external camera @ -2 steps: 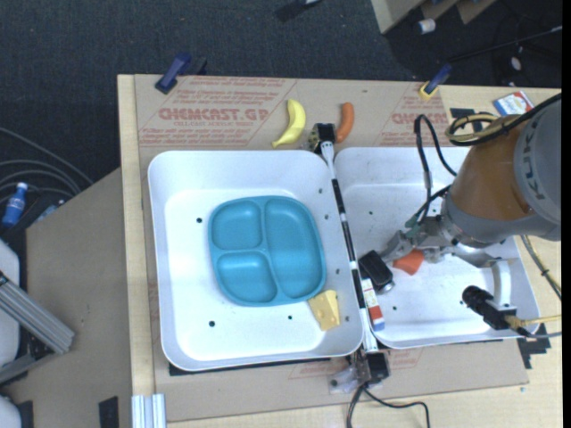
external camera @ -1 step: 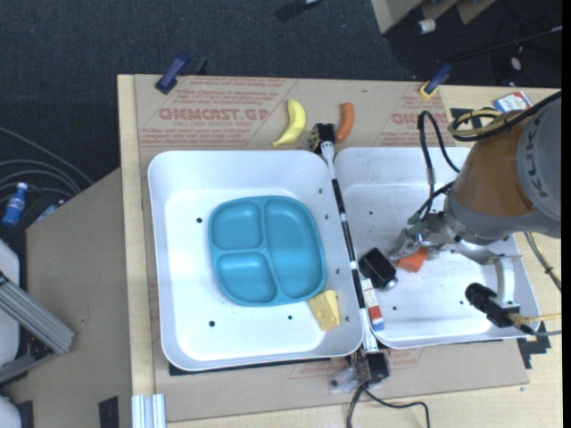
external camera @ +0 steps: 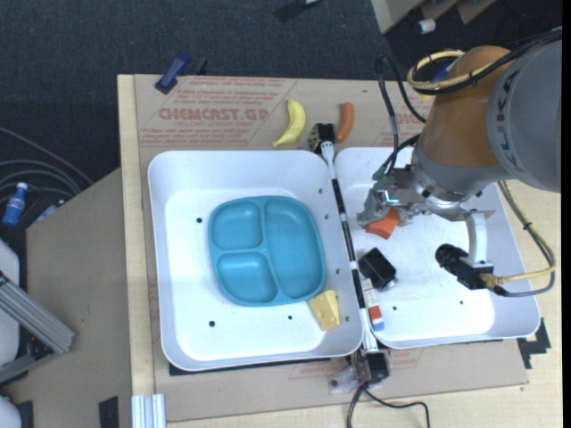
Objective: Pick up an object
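Observation:
In the right bin (external camera: pixel 446 324), my gripper (external camera: pixel 382 205) hangs low near the bin's left wall. A small orange block (external camera: pixel 384 227) lies right beneath its tip, partly covered by it. A black boxy object (external camera: pixel 377 267) rests just in front of the orange block, apart from the gripper. In the left bin (external camera: pixel 178 239) sit a blue divided plate (external camera: pixel 266 249) and a yellow wedge (external camera: pixel 325 309).
A small red and white item (external camera: pixel 374 316) lies at the right bin's front left corner. A banana (external camera: pixel 291 123) and an orange stick (external camera: pixel 344 121) lie on the cardboard behind the bins. A black connector with a yellow cable (external camera: pixel 464 268) hangs from the arm.

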Robot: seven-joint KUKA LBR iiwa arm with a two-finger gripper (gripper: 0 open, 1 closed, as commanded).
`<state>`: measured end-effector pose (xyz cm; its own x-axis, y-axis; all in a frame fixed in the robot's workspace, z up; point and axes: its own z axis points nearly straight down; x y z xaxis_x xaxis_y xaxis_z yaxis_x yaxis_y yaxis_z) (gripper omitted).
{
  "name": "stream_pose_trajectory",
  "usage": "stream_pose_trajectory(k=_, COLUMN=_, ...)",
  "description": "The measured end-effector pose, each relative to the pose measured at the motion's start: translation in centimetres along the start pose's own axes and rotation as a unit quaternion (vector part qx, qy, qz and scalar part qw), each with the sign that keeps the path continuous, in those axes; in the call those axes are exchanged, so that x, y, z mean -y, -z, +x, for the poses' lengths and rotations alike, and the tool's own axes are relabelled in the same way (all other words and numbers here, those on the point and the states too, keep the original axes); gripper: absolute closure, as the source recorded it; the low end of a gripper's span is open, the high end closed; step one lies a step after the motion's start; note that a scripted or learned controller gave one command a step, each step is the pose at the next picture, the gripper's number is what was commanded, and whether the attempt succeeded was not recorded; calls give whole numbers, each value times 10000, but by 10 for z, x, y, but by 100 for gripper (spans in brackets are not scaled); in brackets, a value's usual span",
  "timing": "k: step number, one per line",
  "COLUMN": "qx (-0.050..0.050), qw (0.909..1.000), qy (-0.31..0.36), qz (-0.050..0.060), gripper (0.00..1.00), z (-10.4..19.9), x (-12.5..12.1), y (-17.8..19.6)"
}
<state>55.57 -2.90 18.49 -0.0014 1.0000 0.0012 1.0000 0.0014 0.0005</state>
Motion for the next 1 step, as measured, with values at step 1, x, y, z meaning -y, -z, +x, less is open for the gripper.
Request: stream_pose_trajectory(k=1, qx=0, qw=10000, qy=-1, qz=0, gripper=100, z=64, x=-20, y=41)
